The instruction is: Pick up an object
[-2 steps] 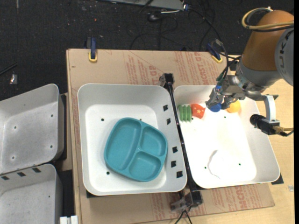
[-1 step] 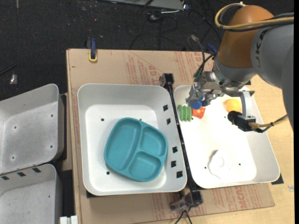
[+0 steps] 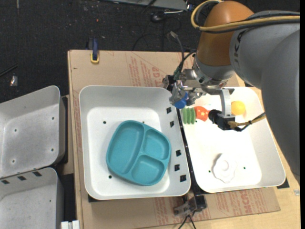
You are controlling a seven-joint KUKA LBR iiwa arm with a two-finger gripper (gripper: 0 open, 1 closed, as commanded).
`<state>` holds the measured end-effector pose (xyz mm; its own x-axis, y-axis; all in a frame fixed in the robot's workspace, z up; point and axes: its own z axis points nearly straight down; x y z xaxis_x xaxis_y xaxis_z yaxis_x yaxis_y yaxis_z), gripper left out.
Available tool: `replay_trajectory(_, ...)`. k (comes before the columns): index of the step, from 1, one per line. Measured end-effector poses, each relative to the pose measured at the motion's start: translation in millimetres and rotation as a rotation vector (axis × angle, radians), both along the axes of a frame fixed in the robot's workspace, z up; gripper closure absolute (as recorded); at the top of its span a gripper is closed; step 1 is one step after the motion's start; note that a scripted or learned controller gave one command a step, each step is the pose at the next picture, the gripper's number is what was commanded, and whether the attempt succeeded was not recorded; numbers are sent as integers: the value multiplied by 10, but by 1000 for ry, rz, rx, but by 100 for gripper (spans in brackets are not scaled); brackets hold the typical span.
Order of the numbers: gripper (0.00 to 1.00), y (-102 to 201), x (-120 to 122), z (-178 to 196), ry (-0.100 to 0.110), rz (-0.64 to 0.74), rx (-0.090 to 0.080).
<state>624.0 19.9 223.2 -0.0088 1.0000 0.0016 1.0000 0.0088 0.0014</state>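
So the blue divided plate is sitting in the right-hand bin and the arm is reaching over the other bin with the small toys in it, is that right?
Not quite. The camera view shows the blue divided plate in the left-hand bin, not the right. The rest holds: the arm reaches over the right bin, its claw above the small toys there.

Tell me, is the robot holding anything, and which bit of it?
It cannot be told. The gripper sits low over the right bin, just above the green and orange toy.
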Motion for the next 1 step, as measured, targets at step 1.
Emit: replay_trajectory(1,100,636,64,-10,0,0,1)
